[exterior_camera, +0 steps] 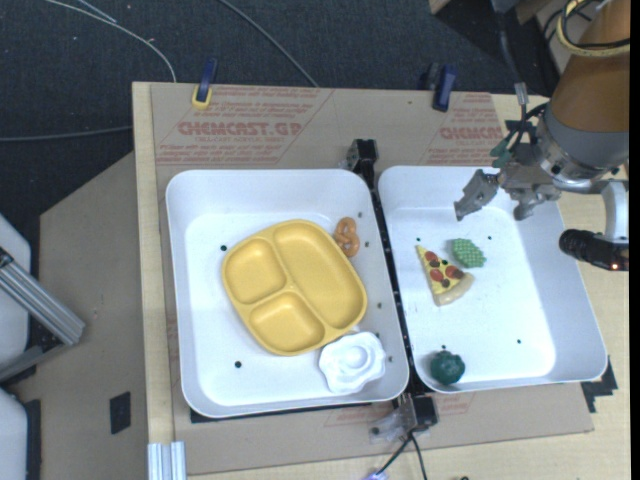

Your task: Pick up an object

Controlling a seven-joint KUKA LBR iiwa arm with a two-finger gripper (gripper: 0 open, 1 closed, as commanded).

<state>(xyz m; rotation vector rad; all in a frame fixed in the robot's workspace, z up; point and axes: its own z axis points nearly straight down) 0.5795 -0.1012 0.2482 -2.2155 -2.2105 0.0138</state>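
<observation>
**A:** Where is the hand (497,199)?

**B:** It hangs over the far part of the right shallow white plastic bin (560,298), below the grey arm with its orange band (592,68). Its two grey fingers (473,197) are spread apart, with nothing between them.

**A:** What lies closest to it?

**B:** Just nearer the camera than the hand sits a small green knobbly toy (467,253). Touching that toy's left side, or very nearly so, is a toy pizza slice with a yellow crust and red dots (443,273). Both rest on the bin floor, apart from the fingers.

**A:** Anything else in that bin?

**B:** A dark green rounded toy (446,367), much nearer the camera than the hand, against the bin's front left corner.

**A:** And the other bin?

**B:** The left shallow white plastic bin (190,268) lies well to the left of the hand. It holds a yellow plastic plate with three compartments (292,285). A small brown pretzel-shaped toy (347,235) sits just beside the plate's edge on the side toward the hand. A white ruffled dish-like piece (351,360) touches the plate's front corner.

**A:** What carries the bins?

**B:** A surface covered with brown cardboard printed in red letters (250,123).
</observation>
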